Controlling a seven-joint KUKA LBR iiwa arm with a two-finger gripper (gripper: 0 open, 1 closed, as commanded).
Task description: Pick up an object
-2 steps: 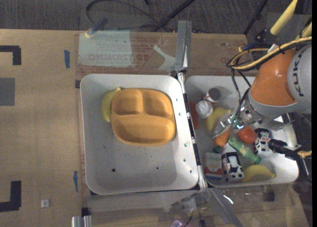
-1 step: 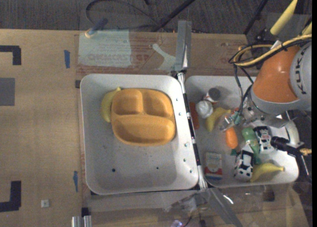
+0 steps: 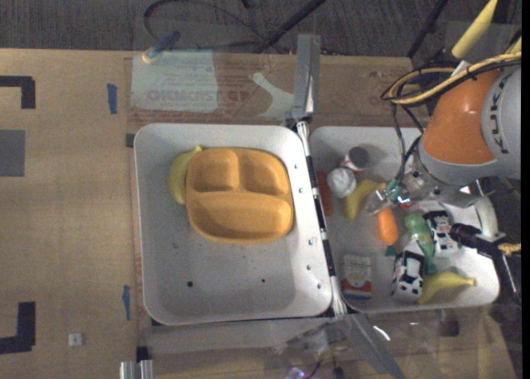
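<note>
1. The gripper (image 3: pixel 396 198) hangs low in the right bin (image 3: pixel 489 290); I cannot tell its opening or hold.
2. A carrot (image 3: pixel 387 227) lies just below it, beside a banana (image 3: pixel 361 197).

Right bin (image 3: pixel 490 290) crowded; left bin (image 3: pixel 232 286) front open

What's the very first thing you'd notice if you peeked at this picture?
Probably the big orange plastic divided plate, sitting in the left white bin with a yellow banana peeking out from its left edge. Next, the right white bin, crowded with small toys, like a black-and-white cow figure, with the grey and orange robot arm reaching over it.
</note>
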